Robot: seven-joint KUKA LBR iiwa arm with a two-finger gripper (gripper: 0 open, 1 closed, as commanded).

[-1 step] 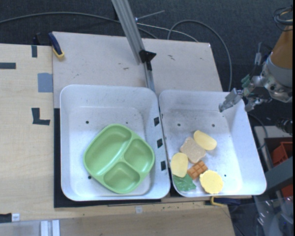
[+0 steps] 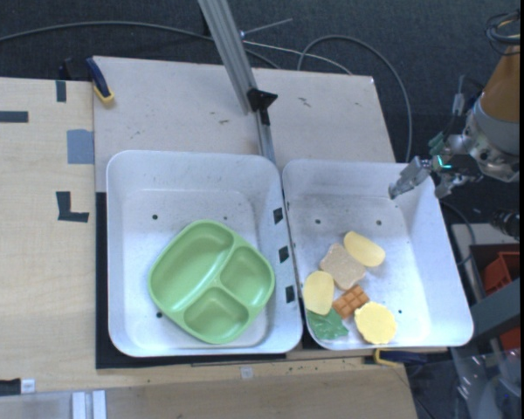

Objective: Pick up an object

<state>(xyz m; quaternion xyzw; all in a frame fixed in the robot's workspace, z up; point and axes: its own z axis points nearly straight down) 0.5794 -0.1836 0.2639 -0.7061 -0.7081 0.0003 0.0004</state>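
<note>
On the pale bench [image 2: 35, 234] we see two white bins. The claw [image 2: 412, 180] hovers over the right bin's [image 2: 437, 260] upper edge, holding nothing; its opening we cannot tell. The toy foods [image 2: 349, 286] lie unpicked, so the grasp remains.

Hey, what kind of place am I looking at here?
Likely a robotics lab bench: two white bins holding a green divided plate and toy food, a robot claw and loose cables.
</note>
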